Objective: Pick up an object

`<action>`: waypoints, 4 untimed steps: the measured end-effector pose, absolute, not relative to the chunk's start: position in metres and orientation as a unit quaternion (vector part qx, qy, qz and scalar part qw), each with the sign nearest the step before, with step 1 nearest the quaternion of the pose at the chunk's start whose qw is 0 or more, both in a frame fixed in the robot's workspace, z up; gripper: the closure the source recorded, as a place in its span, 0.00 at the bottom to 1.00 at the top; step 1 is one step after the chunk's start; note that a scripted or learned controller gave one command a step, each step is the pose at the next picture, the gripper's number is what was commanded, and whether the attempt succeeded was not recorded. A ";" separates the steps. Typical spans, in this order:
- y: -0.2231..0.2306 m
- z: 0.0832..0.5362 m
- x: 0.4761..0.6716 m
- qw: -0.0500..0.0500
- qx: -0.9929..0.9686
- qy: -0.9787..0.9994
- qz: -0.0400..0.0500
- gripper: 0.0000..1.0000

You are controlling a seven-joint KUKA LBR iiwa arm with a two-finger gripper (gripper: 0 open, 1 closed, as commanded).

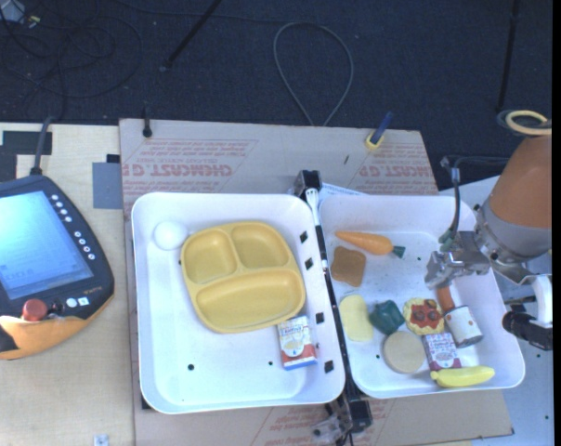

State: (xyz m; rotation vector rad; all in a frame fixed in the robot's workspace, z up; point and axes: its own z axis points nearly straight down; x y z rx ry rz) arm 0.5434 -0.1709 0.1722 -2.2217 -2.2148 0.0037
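Hovering over the right bin (513, 365), the hand (445, 269), grip state unclear, sits just above the can (463, 325).

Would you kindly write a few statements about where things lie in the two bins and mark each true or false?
1. The yellow divided plate lies in the left bin. True.
2. The carrot lies in the left bin. False: it lies in the right bin.
3. The banana lies near the right bin's front edge. True.
4. The small carton rests on the plate. False: it stands on the bin floor beside it.
5. The gripper is above the right bin. True.
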 end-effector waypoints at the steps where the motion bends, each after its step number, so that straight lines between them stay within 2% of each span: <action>1: -0.171 0.172 0.543 0.003 -0.708 -0.706 0.001 0.00; 2: -0.134 0.091 0.532 -0.006 -0.707 -0.708 -0.004 0.00; 3: -0.112 0.087 0.604 0.001 -0.707 -0.707 0.000 0.00; 4: -0.082 0.086 0.644 0.002 -0.707 -0.708 0.001 0.00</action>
